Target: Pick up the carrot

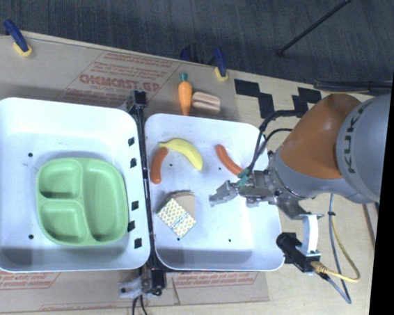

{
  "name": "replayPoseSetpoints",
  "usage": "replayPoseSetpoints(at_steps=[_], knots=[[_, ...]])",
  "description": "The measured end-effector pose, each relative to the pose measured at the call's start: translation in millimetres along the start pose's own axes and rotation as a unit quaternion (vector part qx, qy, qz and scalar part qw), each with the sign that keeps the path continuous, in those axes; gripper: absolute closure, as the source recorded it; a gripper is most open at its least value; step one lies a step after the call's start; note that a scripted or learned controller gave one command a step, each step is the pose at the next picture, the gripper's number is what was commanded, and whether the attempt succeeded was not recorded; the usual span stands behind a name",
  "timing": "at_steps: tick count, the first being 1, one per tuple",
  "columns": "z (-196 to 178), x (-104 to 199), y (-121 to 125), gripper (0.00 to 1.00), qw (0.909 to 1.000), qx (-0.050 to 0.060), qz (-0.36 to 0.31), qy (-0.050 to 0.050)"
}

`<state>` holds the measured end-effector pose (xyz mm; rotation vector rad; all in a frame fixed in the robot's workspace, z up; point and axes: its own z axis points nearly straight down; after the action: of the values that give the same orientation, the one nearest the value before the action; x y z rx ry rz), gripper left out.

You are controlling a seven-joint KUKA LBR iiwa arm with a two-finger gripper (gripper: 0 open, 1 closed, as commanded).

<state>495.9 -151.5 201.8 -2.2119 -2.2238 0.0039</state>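
The gripper hung low over the right bin, near its middle, reaching in from the right. Its fingers looked slightly parted with nothing between them, though at this slant the gap was hard to judge.

Just above it lay a sausage, and to its left a sandwich wedge. Further left sat a banana, with a second sausage by the bin's left wall. The left bin held a green divided plate.

The carrot was not in either bin. It lay on the cardboard beyond the right bin's far rim, just beside a small striped block, well apart from the gripper.

The main risk, as I judged it, was a grab at the wrong thing: both sausages are orange-red and long like the carrot, and one lay much closer. Reaching the carrot would also mean clearing the bin's rim, and the neighbouring block could be nudged or pinched along with it.
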Motion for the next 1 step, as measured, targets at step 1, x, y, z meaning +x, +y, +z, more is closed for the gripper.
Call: replayPoseSetpoints(at_steps=[1], knots=[[-114.7,-60.3,17.1,0.0,0.9983,-0.003,-0.059,-0.002]])
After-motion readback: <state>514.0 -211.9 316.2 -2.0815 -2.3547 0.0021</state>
